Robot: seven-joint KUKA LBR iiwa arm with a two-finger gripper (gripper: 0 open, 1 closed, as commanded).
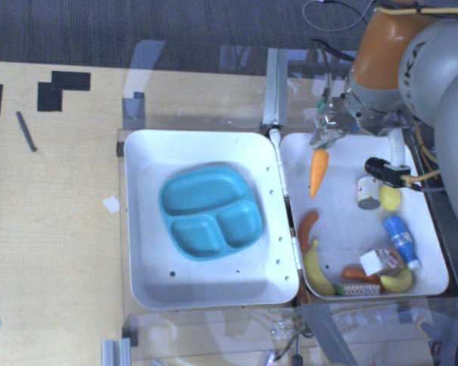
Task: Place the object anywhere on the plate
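Your gripper (326,130) sits over the right bin's (435,277) top edge, pinching the carrot (318,171) by its upper end; it hangs long-axis down. The plate (211,211) lies to the left, alone in the left bin (149,280). Bananas, bottle and sausages crowd the right.

There's 1 camera here, fixed high above the bench (53,227) and looking down at a slant. It takes in both white bins, the left bin (141,204) and the right bin (427,269), from a fair way off, with the arm (435,59) coming in from the right.
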